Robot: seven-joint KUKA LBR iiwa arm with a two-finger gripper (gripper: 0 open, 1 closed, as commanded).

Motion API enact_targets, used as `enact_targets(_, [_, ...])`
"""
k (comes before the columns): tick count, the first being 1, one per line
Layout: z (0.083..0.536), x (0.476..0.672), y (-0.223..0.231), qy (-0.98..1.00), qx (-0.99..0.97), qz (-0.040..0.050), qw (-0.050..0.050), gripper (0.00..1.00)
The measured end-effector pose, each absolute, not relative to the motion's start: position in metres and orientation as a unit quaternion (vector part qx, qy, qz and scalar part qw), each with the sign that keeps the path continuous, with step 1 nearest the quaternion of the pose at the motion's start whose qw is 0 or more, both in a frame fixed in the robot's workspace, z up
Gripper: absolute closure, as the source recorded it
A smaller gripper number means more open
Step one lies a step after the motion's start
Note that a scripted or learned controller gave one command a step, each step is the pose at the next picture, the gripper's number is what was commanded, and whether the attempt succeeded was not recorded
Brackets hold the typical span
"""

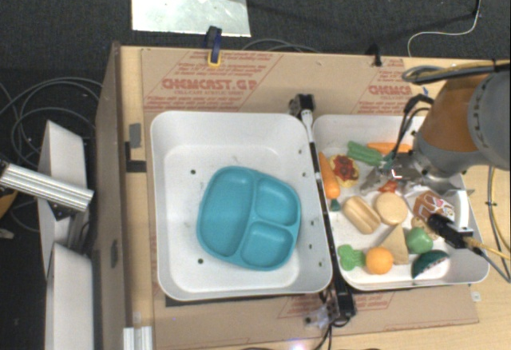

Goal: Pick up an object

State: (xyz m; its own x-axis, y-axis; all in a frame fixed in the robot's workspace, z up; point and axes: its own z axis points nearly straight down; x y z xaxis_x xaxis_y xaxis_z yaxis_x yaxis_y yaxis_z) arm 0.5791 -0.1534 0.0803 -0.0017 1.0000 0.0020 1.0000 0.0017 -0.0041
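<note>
The arm [459,121] reached in over the right bin [467,272], and its gripper [383,175] hung low among the toy foods crowded there. Whether it stood wide or narrow could not be told, for the metal tips blurred into the clutter beneath them, and nothing could be made out as held. The step in hand appeared to be the descent onto one item, and doing it well likely meant settling on a single piece with free space on both sides, coming straight down rather than at a slant, and closing only once the chosen thing sat squarely between the tips; the tight packing made a nudge or a double catch the probable fault. Taking the gripper as the landmark, the red piece [346,168] lay just beside it toward the left bin [180,145], the green piece [365,153] just beyond it toward the bench's far edge, and the round tan piece [391,208] near it on the camera's side. The bread roll [362,215] lay close by, next to the tan piece. The orange ball [379,260] and the blue divided plate [249,217] lay well apart from it.
</note>
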Motion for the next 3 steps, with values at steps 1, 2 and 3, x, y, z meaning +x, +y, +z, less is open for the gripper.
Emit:
enact_targets(1, [0.086,0.636,-0.168,-0.709,-0.705,-0.0011,-0.002,0.0])
enact_targets(2, [0.084,0.589,-0.15,-0.707,-0.707,0.0004,0.001,0.0])
enact_targets(3, [0.096,0.592,-0.15,-0.708,-0.706,-0.0018,-0.002,1.0])
